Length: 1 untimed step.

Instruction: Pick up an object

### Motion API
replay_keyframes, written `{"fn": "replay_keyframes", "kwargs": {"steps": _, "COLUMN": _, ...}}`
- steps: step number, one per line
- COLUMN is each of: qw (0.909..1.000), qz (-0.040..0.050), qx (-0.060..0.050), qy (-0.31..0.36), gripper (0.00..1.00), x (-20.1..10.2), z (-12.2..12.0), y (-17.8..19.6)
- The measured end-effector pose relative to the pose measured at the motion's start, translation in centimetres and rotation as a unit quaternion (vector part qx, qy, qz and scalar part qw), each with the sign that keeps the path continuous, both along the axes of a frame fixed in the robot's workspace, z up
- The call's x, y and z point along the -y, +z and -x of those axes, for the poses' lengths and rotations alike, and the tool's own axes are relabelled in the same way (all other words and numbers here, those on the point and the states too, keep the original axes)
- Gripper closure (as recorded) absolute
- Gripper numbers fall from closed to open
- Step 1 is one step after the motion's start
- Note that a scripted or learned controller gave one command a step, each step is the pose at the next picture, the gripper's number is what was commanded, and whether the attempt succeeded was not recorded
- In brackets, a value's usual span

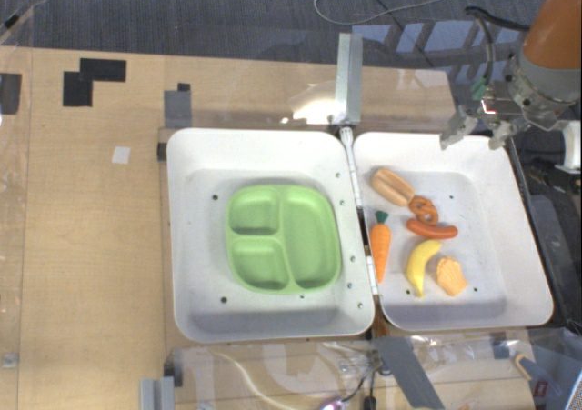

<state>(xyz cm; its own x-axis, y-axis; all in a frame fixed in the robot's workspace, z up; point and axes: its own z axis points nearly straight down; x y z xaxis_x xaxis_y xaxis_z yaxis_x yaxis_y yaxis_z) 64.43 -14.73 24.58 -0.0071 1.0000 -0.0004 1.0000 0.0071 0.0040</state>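
Observation:
The right bin point(509, 245) holds several toy foods: a tan bread roll point(393, 186), a brown pretzel point(423, 208), a red sausage point(431, 229), an orange carrot point(379, 249), a yellow banana point(420, 265) and an orange chunk point(450, 276). My gripper point(475, 137) hangs over the far edge of the right bin, above and to the right of the bread roll. Its two fingers are spread apart, open, with nothing between them.
A green divided plate point(282, 237) lies in the left bin point(191, 217). A metal divider post point(349, 72) stands behind the seam between the bins. Black cable runs across the floor at the back.

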Motion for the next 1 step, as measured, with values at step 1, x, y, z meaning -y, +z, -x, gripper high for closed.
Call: {"fn": "replay_keyframes", "kwargs": {"steps": 1, "qw": 0.9988, "qz": -0.0004, "qx": -0.002, "qy": -0.049, "gripper": 0.0, "x": -1.62, "z": 0.92, "y": -9.43}}
